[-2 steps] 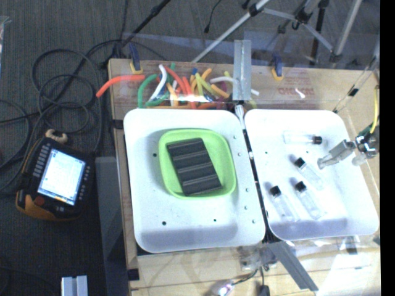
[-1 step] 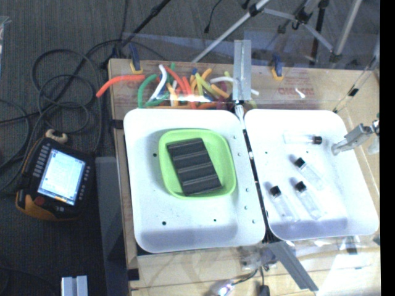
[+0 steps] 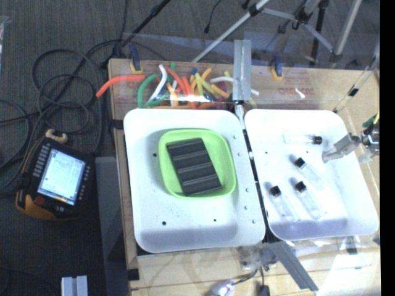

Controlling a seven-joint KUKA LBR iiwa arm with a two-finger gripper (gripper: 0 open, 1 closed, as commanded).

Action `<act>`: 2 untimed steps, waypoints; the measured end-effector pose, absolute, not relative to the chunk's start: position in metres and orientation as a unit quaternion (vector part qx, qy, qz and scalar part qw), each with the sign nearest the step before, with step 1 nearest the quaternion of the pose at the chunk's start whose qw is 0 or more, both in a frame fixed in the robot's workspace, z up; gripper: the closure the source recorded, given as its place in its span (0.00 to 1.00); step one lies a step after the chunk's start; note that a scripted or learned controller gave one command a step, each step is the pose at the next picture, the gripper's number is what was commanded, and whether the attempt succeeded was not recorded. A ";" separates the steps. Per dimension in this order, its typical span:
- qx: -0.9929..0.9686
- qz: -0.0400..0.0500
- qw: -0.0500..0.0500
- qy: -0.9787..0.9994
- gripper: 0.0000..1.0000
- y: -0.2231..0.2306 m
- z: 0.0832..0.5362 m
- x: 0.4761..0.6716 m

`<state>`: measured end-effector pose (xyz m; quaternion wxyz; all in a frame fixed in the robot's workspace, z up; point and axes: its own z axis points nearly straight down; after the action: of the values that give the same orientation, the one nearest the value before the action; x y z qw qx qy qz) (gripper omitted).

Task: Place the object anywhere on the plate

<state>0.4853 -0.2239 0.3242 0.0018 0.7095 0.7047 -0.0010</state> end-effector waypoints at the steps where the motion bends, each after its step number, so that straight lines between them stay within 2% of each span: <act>1: 0.731 0.000 0.001 0.683 0.00 -0.223 0.330 0.485; 2: 0.746 0.000 0.001 0.666 0.00 -0.221 0.349 0.485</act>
<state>0.4849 -0.2207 0.3488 0.0009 0.7461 0.6658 -0.0004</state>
